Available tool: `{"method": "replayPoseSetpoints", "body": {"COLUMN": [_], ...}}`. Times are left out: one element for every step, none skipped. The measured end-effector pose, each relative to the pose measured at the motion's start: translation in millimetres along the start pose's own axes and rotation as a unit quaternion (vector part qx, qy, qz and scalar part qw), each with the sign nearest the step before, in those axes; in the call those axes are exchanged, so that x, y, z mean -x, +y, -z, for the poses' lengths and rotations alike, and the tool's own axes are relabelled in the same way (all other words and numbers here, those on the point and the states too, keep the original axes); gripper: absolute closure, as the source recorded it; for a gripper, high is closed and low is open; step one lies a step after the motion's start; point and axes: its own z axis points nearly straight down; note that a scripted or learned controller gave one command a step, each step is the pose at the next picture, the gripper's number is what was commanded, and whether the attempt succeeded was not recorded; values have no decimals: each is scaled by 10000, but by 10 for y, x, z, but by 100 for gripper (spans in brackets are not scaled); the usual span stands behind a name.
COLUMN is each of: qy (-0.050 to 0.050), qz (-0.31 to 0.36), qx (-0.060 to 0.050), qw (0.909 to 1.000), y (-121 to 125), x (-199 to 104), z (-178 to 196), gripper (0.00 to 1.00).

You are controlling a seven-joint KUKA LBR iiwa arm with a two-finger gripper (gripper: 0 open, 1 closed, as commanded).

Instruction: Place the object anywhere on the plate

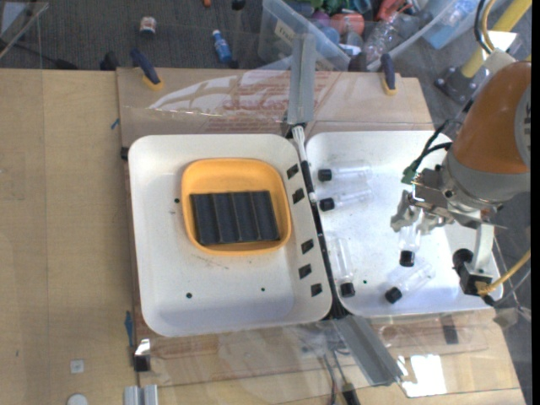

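Note:
A yellow plate (196, 184) lies in the left bin (160, 251), with a dark ribbed block (234, 217) resting on its middle. Several clear plastic bottles with black caps lie in the right bin (380, 150): two near its left wall (348, 176) (346, 197), one lower down (340, 262), and one at the front (410, 282). My gripper (419, 224) hovers over the right half of that bin. Just under it a small black cap (407, 258) shows, and I cannot tell whether that bottle is held.
A row of black clips (304, 218) runs along the divider between the two bins. A clear tub of colourful toys (354, 7) stands beyond the bench. A black cable loops from the wrist toward the bin's right edge (472, 281).

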Motion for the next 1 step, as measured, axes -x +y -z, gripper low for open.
{"method": "replayPoseSetpoints", "body": {"qy": [2], "qz": [1408], "qx": [18], "qw": [9900], "y": [526], "x": [-348], "z": [-184], "gripper": [100]}}
